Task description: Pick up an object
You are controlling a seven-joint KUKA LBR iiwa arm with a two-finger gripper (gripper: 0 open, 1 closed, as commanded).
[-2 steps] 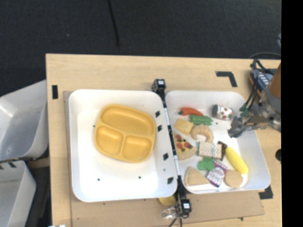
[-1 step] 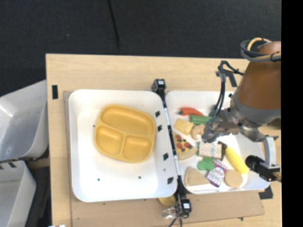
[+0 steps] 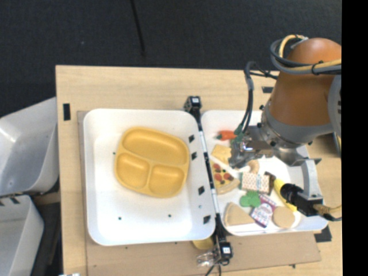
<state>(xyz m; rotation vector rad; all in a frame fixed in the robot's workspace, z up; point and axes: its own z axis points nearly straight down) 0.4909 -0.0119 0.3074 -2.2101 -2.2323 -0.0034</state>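
Observation:
My gripper (image 3: 240, 154) hangs low over the middle of the right bin (image 3: 230, 118), under the orange wrist band. Its tip is just above a pale cheese-like wedge (image 3: 220, 153) and a pizza-slice toy (image 3: 223, 175). A red and green piece (image 3: 226, 135) lies behind it. To its right and front lie a speckled white block (image 3: 253, 181), a green piece (image 3: 249, 199), a pink-patterned block (image 3: 262, 213), a tan wedge (image 3: 236, 214) and a round biscuit (image 3: 283, 217). The arm hides the bin's right part.
The left bin (image 3: 103, 211) holds a yellow divided plate (image 3: 152, 161) near its middle. A black divider with clips (image 3: 202, 148) runs between the two bins. A white object (image 3: 23, 148) stands off the bench at the left.

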